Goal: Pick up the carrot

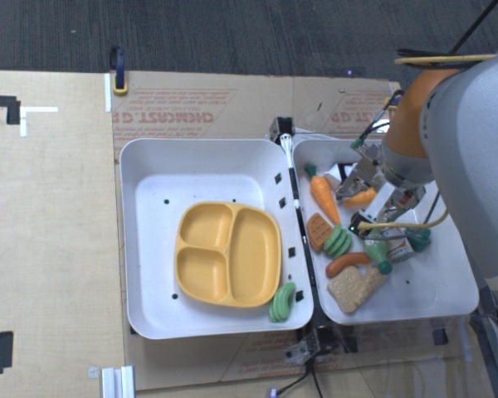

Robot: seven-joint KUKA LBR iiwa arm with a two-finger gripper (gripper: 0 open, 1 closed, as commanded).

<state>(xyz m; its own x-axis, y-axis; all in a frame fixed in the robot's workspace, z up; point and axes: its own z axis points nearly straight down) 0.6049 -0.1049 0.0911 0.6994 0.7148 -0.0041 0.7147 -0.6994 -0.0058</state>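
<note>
The carrot point(324, 197) lies in the right bin point(448, 297), hard against its left wall at about nine o'clock from the bin's middle, its green top toward twelve o'clock and its orange body running down toward five o'clock. The gripper point(373, 210) sits just beside it at roughly three o'clock, low over the clutter, and whether it is spread or closed I cannot tell, since the wrist and cabling cover it. To take the carrot well, the tool would best shift toward nine o'clock, centre over the thick middle of the body, and straddle it across its width, keeping clear of the bin wall and of the brown cracker point(318, 231) and green pea pod point(339, 240) that crowd its lower tip at six o'clock. A small orange piece point(358, 196) shows by the gripper; what it is stays unclear. The sausage point(347, 264) and bread slice point(355, 288) lie further toward six o'clock. The left bin point(141, 222) holds a yellow divided plate point(228, 254) and a second green pod point(282, 302). The arm point(473, 164) is cut off at the right and hides part of the right bin.
</note>
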